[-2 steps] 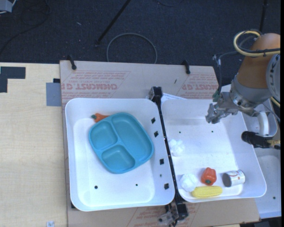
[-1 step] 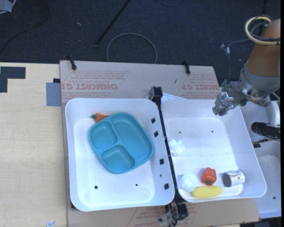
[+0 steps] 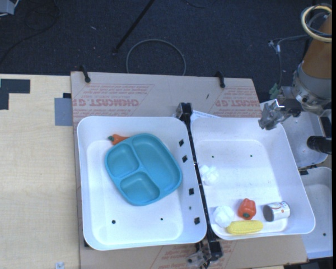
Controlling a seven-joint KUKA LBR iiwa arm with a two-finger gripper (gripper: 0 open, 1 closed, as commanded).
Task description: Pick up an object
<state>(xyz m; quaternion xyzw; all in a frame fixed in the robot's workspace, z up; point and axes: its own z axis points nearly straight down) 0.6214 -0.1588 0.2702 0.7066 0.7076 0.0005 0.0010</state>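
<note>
**Gripper hanging over the right bin's far corner, nothing taken yet**

Corn (image 3: 245, 227) is lying nearest the camera, along the near edge of the right bin (image 3: 252, 150), with a red pepper (image 3: 247, 208) just behind it, a white lump (image 3: 223, 213) to its left and a small can (image 3: 278, 210) to its right. Another white crumpled piece (image 3: 208, 174) is sitting by the bin's left edge, beside the divider.

Over in the left bin (image 3: 95, 206), a blue tray (image 3: 143, 168) is resting near the middle, and an orange bit (image 3: 117, 139) is peeking out from under its far left corner.

The gripper (image 3: 270, 116) is hovering at the right bin's far right corner, well apart from every object; whether its jaws are apart or together I cannot tell, and nothing is showing between them.

Any near-edge item is looking like a fair target. Judging by looks, the pepper and corn are light plastic toys, smooth and rounded, so pinching across the narrow middle seems safest. The can is probably stiff but prone to rolling.

Red print on the cardboard (image 3: 157, 97) under the bins is appearing upside down and mirrored, too unclear to read; the can's label is too small to read.
</note>
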